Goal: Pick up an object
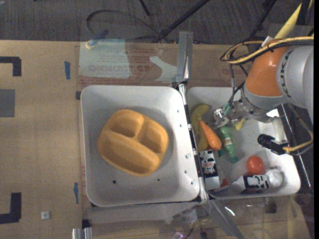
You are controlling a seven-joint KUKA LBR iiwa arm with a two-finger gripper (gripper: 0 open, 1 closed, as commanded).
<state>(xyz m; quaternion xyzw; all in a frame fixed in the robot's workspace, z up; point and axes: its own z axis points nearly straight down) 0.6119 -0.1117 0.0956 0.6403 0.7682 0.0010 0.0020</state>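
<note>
My gripper (227,117) hangs low over the upper middle of the right bin (286,180), reaching in from the right under the orange wrist band. Just below it lies a green bottle (229,144), and to its left an orange carrot (211,135) resting against a yellow banana (200,114). A small yellow piece (239,125) peeks out beside the gripper. Whether anything sits between the fingers is hidden by the gripper body.
The left bin (94,183) holds an orange divided plate (132,141). In the right bin also lie a red ball (255,164), a black-and-white carton (209,164) on the left wall and a white bottle (262,180) near the front. Cables run along the right side.
</note>
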